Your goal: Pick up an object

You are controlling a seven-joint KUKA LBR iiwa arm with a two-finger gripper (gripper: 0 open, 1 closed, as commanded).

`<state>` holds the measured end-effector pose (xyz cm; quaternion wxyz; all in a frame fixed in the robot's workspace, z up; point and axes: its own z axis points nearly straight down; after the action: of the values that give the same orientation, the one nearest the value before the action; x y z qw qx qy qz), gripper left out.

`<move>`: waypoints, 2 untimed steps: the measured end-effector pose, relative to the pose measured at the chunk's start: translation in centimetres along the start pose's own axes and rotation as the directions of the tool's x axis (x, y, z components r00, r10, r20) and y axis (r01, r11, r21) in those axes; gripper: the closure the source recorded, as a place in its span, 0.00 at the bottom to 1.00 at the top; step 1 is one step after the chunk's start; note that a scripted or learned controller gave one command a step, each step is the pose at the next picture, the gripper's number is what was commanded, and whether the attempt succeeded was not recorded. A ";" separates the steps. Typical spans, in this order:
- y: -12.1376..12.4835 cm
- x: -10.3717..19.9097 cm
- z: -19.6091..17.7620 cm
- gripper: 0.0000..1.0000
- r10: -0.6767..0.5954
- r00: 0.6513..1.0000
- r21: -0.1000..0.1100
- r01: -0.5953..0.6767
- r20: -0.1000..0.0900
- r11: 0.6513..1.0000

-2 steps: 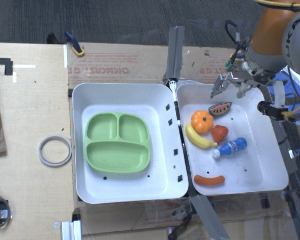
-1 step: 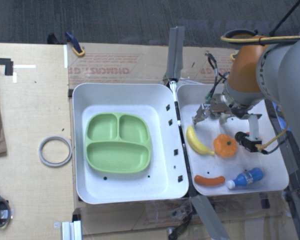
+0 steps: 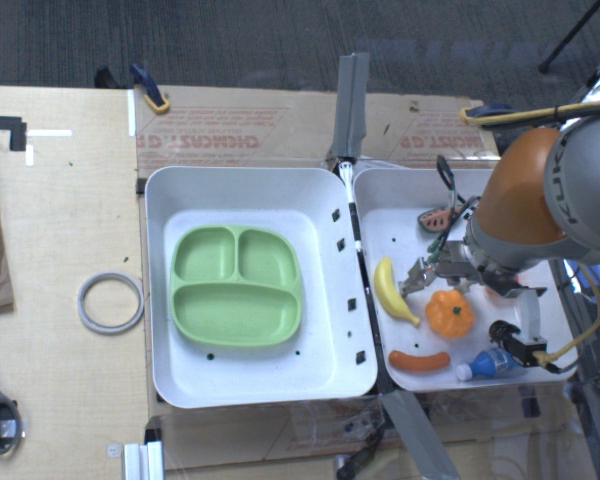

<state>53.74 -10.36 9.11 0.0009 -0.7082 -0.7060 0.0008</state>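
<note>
On the left, a green tray sits alone. Next comes the banana, then my gripper, spread wide and holding nothing, just above the orange pumpkin. I think nothing is picked up yet.

A pale wooden bench under cardboard sheeting stands on dark grey carpet.
</note>
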 end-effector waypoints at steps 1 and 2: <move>0.0 -0.1 -0.9 1.00 0.004 1.000 0.000 -0.004 -0.001 1.000; -2.6 -3.3 -5.5 1.00 -0.001 1.000 -0.002 0.001 0.001 1.000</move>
<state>51.13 -13.66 14.57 0.0001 -0.7079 -0.7063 0.0004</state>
